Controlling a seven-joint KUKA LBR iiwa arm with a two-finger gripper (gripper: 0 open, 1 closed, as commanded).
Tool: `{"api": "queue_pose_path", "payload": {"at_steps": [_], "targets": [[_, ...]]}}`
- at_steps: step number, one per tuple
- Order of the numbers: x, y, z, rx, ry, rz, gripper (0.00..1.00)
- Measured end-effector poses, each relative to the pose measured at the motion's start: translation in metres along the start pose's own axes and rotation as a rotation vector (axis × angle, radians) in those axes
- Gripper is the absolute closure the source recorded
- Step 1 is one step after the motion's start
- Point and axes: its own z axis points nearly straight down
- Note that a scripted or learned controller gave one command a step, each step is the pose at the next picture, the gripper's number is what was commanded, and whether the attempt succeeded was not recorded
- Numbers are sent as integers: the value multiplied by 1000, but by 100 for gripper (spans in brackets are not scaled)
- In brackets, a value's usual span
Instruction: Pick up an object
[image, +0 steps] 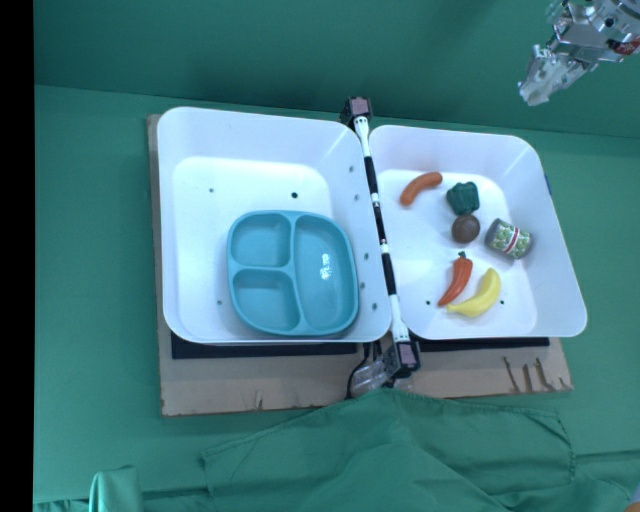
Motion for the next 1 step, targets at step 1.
{"api": "queue_pose_path", "payload": {"at_steps": [1], "targets": [[39,0,-9,3,2,-1,100]]}}
